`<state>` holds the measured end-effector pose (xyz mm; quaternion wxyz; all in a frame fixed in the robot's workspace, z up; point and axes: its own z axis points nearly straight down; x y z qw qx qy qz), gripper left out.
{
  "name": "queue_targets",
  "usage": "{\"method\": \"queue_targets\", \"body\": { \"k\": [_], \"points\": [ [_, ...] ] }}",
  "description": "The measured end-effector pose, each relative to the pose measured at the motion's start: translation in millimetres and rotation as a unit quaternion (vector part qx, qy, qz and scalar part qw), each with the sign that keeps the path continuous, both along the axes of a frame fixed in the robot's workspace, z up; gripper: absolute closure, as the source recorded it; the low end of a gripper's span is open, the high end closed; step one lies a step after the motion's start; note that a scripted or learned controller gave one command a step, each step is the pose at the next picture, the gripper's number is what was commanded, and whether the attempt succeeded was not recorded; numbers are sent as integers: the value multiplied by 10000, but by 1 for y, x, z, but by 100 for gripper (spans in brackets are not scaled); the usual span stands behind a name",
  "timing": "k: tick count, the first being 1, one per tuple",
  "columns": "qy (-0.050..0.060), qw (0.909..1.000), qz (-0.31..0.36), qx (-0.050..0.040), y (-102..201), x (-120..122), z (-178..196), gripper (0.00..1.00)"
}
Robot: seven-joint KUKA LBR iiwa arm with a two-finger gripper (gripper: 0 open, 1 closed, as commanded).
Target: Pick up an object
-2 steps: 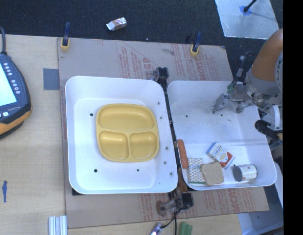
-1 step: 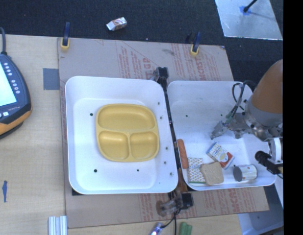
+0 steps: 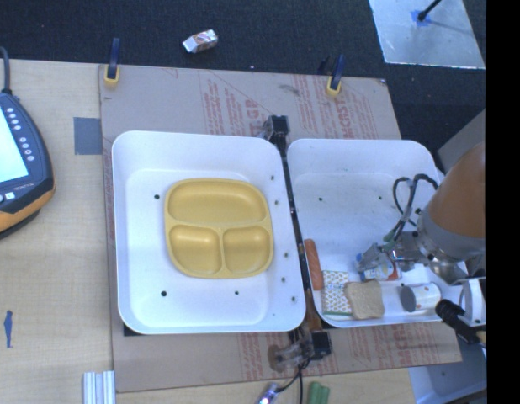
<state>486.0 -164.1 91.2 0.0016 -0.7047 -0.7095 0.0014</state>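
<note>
A brown cardboard sheet (image 3: pixel 243 99) covers the wooden bench (image 3: pixel 50 310), held at its far edge by two yellow-tipped clamps (image 3: pixel 112 74). On it sit two shallow white bins side by side. The left bin (image 3: pixel 138 251) holds a yellow divided plate (image 3: pixel 218 227) — three compartments, lying flat near the middle of the bin. The right bin (image 3: pixel 344 167) holds the smaller things, all gathered in its near part.

The grey arm (image 3: pixel 460 217) reaches in from the right over that bin's right side, a black cable (image 3: pixel 405 194) looping beside it. Its gripper (image 3: pixel 379 263) is low in the bin's near right part, right among the clutter; whether it is apart, together or clamped on anything I cannot tell.

Along the right bin's left wall lies a thin orange-red stick (image 3: pixel 312 264). Just right of it is a patterned cloth (image 3: pixel 334 291), and touching that a tan, bread-like slab (image 3: pixel 364 300). Further right lies a white cylinder (image 3: pixel 421 297).

At the far left of the bench rests a teach pendant (image 3: pixel 14 167) with an orange rim. Beyond the bench, on the dark floor, lies a small crumpled wrapper (image 3: pixel 200 41).
</note>
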Motion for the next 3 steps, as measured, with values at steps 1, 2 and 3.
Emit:
{"method": "queue_targets", "body": {
  "k": [1,2,3],
  "points": [
    [-16,10000,-23,-1,-33,74,1,0],
    [1,10000,0,2,-7,-10,0,0],
    [-16,10000,-23,1,-37,102,1,0]
  ]
}}
